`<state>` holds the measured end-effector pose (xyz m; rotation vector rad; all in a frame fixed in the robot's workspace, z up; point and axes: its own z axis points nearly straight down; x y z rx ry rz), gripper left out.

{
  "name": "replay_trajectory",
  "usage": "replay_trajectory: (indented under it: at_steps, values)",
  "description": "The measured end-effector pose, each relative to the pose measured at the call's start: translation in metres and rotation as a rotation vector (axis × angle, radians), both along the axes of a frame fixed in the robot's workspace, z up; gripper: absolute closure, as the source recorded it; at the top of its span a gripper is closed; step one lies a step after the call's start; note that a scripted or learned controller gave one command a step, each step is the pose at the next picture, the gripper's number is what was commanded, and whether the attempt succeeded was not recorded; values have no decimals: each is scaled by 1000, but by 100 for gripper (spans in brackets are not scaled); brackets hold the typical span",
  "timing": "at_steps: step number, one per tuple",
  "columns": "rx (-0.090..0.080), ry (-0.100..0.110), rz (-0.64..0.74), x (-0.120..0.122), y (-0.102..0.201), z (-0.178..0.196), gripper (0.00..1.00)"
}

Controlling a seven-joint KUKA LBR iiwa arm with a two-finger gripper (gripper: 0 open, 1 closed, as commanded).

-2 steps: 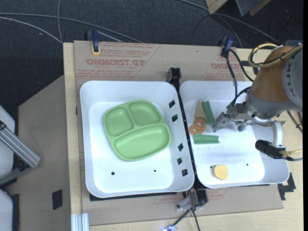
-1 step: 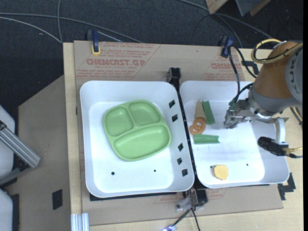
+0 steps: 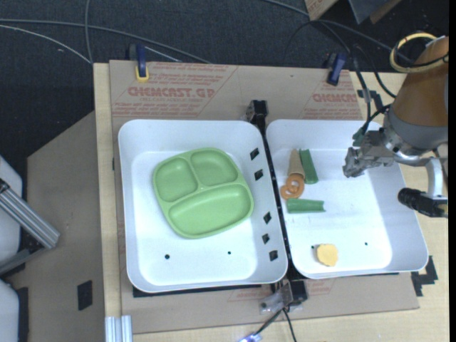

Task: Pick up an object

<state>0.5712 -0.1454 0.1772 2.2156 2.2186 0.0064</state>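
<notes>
1. Counts: two white bins, one green divided plate, four small items, two blue clamps, one gripper.
2. Nearest in the right bin (image 3: 399, 255): one small yellow piece (image 3: 327, 254), roundish, flat-looking, near the front wall, apart from the other items.
3. Further back, same bin, left part: a green pod-shaped piece (image 3: 306, 206) lying roughly crosswise.
4. Just behind it: an orange ring-shaped piece (image 3: 292, 188), touching or overlapping the lower end of a tan stick-like piece (image 3: 295, 164) that runs front to back.
5. Beside the tan piece on its right: a second green pod-shaped piece (image 3: 308, 165), also front to back, close alongside; contact unclear.
6. Left bin (image 3: 142, 262): holds the green divided plate (image 3: 203, 192), three compartments, two small at the back and one large at the front, turned at a slight angle, nothing in the compartments.
7. Gripper (image 3: 354, 164): over the right bin's back right part, well apart from all four items; nothing seen between its fingers; whether it is open or closed is not readable here.
8. Farthest: the two blue clamps, left (image 3: 142, 60) and right (image 3: 335, 68), on the back edge of the cardboard-covered counter (image 3: 185, 84).
</notes>
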Motion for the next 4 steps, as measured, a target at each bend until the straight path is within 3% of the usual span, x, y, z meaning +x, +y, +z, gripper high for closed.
replay_trajectory:
  at_steps: [1,3,4]
  values:
    - [0,0,0,2,0,53,100]
    - [3,5,5,27,96,68,100]
    - [4,9,4,36,146,52,100]
